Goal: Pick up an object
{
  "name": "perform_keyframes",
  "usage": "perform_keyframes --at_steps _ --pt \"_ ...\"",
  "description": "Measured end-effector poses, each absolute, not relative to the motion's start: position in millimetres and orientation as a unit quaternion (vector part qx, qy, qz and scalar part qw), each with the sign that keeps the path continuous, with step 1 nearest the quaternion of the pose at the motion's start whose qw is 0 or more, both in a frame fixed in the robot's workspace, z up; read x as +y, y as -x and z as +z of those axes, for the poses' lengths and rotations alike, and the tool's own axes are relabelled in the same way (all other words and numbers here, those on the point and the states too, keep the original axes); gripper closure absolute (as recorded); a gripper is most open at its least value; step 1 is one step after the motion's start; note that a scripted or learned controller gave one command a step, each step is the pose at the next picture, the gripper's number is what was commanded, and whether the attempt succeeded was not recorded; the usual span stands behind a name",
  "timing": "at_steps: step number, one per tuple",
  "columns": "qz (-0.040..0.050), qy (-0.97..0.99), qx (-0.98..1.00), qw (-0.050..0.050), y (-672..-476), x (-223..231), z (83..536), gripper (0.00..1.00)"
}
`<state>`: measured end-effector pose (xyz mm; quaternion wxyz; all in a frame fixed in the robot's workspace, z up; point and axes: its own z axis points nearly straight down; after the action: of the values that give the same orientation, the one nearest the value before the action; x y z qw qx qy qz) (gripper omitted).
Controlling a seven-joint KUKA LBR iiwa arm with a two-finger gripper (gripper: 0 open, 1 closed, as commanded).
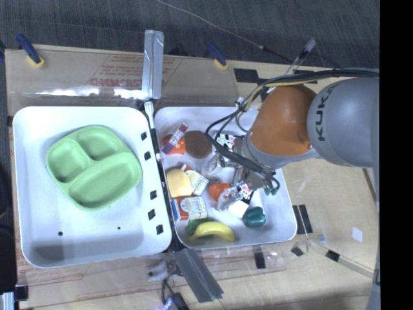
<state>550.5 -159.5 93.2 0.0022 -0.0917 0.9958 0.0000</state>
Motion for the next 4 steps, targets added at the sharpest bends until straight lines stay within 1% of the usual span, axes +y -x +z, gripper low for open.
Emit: perform_keyframes --at_steps 1,2,3,4 --pt "0.0005 0.034 0.999 0.002 -597.4 -115.1 95.5 0.0" --pt "-0.0042 0.05 0.999 0.001 -620.3 -102.2 94.2 0.0" --pt "-0.0012 0.055 0.998 0.001 -574.6 -151.5 127.6 0.0" --pt "-0.0007 0.032 0.999 0.002 -512.6 -171.5 93.0 0.0"
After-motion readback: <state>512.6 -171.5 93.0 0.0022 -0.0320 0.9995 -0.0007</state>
